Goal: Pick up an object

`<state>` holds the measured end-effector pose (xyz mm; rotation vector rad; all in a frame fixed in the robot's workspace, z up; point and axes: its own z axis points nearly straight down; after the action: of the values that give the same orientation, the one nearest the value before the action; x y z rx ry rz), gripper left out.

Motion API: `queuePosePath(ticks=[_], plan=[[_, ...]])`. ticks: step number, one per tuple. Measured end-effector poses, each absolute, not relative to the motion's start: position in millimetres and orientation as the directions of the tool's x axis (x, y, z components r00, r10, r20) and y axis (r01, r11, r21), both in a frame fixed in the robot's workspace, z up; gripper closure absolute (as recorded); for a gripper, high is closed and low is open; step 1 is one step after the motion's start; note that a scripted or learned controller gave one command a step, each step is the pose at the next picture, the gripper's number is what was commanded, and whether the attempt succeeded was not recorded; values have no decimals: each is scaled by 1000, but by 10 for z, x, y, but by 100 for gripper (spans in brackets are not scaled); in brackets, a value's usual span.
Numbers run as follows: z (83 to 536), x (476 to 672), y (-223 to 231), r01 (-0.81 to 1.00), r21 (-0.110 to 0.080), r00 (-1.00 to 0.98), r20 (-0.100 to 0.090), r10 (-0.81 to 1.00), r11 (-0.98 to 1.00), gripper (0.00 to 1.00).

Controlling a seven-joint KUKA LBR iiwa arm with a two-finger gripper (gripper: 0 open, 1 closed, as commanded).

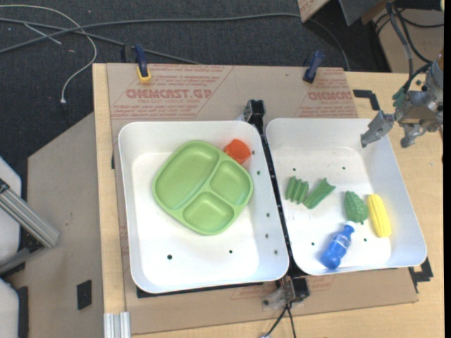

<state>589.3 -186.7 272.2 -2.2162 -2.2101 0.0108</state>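
Observation:
My gripper [392, 135] hangs open over the far right corner of the right bin [310, 136], its two grey fingers spread with nothing between them. Below it in that bin lie green bean pods [308, 191], a green bumpy vegetable [356, 207], a yellow corn cob [379, 215] and a small blue bottle [337, 246]. The corn and the green vegetable lie side by side, well toward the near side from the gripper. In the left bin [141, 259] rests a green divided plate [204, 186], with an orange object [238, 149] at its far right edge.
The two bins meet at a ridge down the middle. Black clamps [255, 110] hold them at the far side, and another clamp [292, 289] at the near side. A cardboard sheet [176, 86] lies beneath, pinned by blue clips [143, 67].

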Motion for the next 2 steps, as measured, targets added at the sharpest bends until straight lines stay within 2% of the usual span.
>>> queuePosePath(ticks=[1, 2], plan=[[2791, 5914, -1862, 1000, -1, 0, 1, 1000, 0, 0], [2337, 5930, -1930, 1000, -6, 1, 2, 1000, -1, 0]])
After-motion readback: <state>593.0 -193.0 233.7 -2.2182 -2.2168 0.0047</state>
